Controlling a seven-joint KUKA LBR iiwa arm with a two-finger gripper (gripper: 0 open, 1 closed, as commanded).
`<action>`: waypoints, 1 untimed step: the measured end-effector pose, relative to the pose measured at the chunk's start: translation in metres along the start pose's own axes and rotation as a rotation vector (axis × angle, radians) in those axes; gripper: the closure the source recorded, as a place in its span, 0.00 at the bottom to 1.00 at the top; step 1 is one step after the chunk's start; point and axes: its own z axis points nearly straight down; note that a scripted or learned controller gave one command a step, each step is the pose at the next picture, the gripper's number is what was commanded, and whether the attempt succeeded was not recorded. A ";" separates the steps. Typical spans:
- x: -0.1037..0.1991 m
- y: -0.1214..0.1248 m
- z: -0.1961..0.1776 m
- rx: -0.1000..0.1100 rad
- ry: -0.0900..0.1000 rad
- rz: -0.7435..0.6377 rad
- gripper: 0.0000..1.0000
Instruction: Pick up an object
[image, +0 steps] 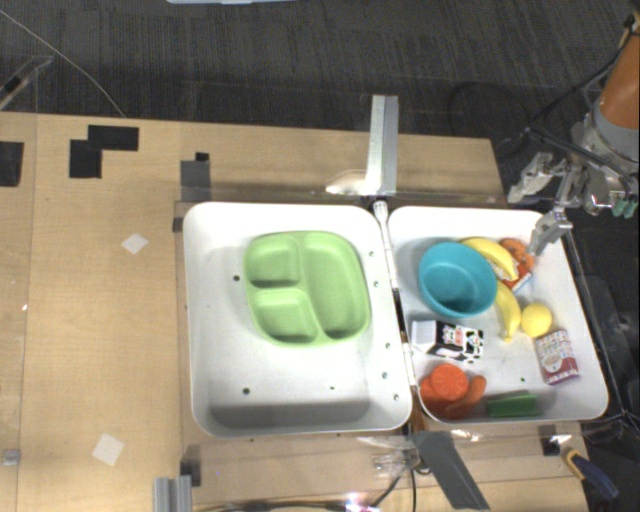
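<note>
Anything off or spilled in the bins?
Nothing spilled or damaged. The green divided tray sits slightly askew in the left bin. The blue bowl lies tipped on the bananas in the crowded right bin.

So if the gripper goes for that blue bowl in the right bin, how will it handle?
The blue bowl looks rigid and probably light, likely plastic. Its smooth rounded wall may slip between the fingers, so the rim seems the better grip. A banana lies against its far edge, so lifting or pushing the bowl could nudge it.
</note>
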 end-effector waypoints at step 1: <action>-0.001 0.010 0.129 -0.004 0.010 -0.009 0.00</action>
